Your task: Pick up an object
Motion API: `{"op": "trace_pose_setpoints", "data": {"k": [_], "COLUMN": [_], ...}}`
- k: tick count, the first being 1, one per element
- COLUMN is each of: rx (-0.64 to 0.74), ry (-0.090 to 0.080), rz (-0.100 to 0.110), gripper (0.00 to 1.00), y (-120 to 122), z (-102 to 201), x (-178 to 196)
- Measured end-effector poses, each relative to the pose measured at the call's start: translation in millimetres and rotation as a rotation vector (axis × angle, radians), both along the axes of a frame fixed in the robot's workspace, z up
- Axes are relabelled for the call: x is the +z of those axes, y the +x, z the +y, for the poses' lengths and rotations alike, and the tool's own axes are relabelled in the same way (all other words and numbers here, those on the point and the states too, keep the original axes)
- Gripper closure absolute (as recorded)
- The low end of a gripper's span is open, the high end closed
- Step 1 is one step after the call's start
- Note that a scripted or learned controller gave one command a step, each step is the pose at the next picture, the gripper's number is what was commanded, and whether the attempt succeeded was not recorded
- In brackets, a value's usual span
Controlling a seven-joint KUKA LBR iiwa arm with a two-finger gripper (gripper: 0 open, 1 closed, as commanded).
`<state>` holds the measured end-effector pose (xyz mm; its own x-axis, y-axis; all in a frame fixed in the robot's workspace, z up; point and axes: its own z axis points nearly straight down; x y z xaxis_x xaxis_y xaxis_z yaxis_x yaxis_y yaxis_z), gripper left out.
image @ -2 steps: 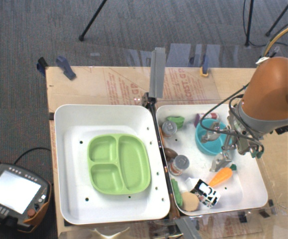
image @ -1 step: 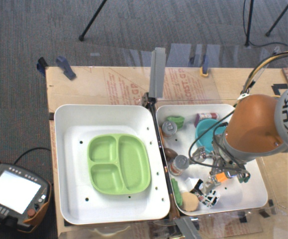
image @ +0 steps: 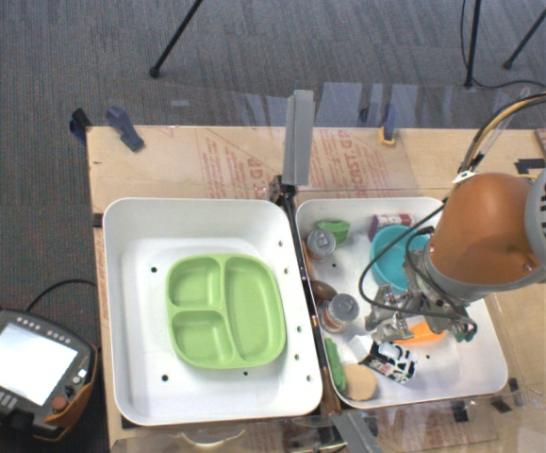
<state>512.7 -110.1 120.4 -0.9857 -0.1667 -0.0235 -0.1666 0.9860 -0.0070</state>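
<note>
Orange object (image: 427,331) lies beneath my gripper (image: 406,317); I cannot tell its state. Risk: 1 crowded right bin (image: 494,371), so neighbours may deflect the grasp.

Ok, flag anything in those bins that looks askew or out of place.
Nothing looks spilled or broken. The green divided plate sits slightly rotated in the left bin. The right bin is a crowded jumble: cans, a teal bowl, small items along its left wall.

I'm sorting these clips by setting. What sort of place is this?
Most likely a robotics lab. A plywood bench stands on grey carpet and bears two white bins, one holding a green divided plate. Tripod legs stand behind, and a handheld control pendant lies on the floor.
</note>
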Motion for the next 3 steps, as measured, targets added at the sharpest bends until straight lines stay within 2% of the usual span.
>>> {"op": "trace_pose_setpoints", "data": {"k": [1, 2, 3], "rx": [-0.152, -0.424, -0.583], "ry": [-0.001, 0.013, 0.017], "rz": [-0.005, -0.009, -0.020], "gripper": [1.00, 1.00, 1.00], "y": [-2.0, 74.0, 31.4], "z": [21.1, -33.5, -49.9], "x": [-15.6, -15.6, -15.2]}}
